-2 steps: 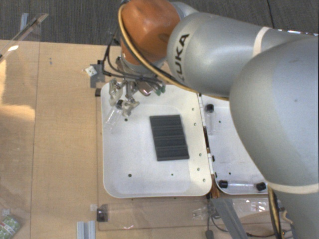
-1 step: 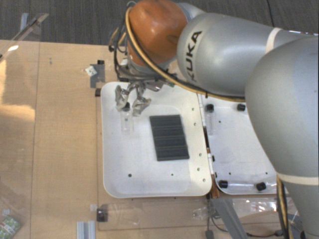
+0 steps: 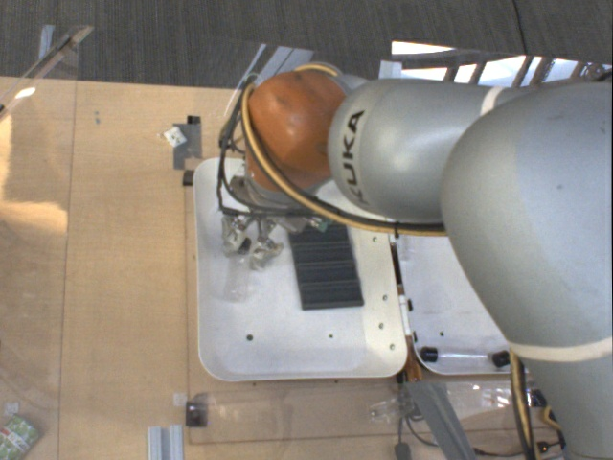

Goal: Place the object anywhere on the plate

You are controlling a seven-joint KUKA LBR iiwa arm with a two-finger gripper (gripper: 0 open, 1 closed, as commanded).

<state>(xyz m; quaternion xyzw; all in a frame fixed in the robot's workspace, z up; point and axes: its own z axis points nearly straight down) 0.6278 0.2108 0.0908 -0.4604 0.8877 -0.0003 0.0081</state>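
One dark ribbed plate [image 3: 327,267] lies flat in the left bin [image 3: 287,348], toward that bin's right wall and nearer its far edge than its near one. What the object might be cannot be made out. The right bin [image 3: 450,329] sits just beside the left one, largely covered by the grey arm [image 3: 460,151]. Both bins rest on the pale wooden desk [image 3: 105,257], with dark carpet [image 3: 192,17] beyond its far edge. Over the left bin's far-left part hangs the tool [image 3: 251,239], just beside the plate's left edge; whether its fingers are apart or together cannot be told.
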